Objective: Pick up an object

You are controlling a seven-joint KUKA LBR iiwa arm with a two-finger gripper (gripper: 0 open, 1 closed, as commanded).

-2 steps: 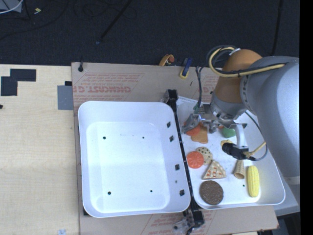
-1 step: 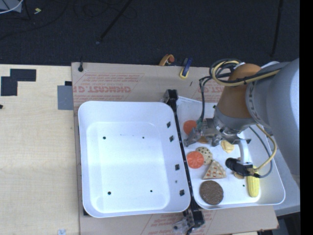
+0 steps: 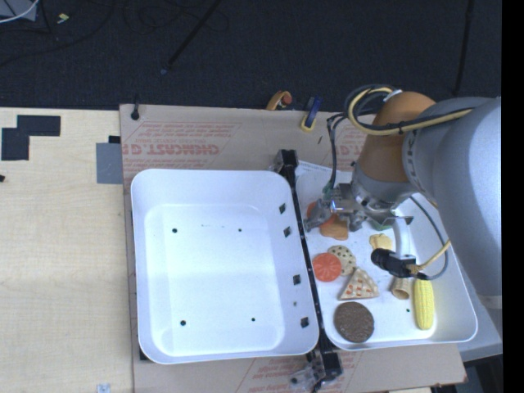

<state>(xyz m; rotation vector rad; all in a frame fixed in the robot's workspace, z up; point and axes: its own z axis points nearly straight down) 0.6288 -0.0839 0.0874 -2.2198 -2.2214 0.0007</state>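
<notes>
Nearest: round brown flat cookie (image 3: 354, 321) in right white bin (image 3: 458, 327). Hand (image 3: 337, 209) low over tan bread-like piece (image 3: 334, 228), just below it; open or closed, cannot tell.

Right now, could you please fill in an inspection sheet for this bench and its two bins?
Surface: cardboard sheet under two white bins, on a pale wood bench.
Job's things: right bin holds a corn cob, brown round patty, pizza slice, red slice and other small play foods.
Clutter: nothing seen in the left bin.
Grippers: gripper low over the right bin's far end; finger state unclear.
Cables: black and yellow loops at the wrist.
Surroundings: dark floor with cables.
</notes>
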